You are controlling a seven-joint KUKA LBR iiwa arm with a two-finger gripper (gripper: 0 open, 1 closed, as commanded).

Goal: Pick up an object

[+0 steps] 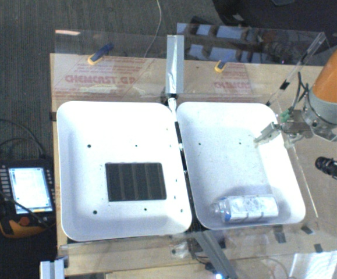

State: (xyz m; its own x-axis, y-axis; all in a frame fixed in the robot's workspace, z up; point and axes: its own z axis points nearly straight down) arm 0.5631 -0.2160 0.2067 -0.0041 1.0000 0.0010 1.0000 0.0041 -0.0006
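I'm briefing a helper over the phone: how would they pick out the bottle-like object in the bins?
Start with the two white bins side by side and take the right bin, on the arm's side. Look at its near right corner: a clear plastic bottle lies on its side there. The left bin holds a flat dark ribbed rectangle instead, so the rounded, see-through shape settles it.

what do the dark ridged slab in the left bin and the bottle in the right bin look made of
Dark slab: looks like matte dark grey foam or rubber, judging by its dull surface and parallel ridges; the material is uncertain. Bottle: likely clear plastic, see-through and glossy, with a pale label and a bluish cap end.
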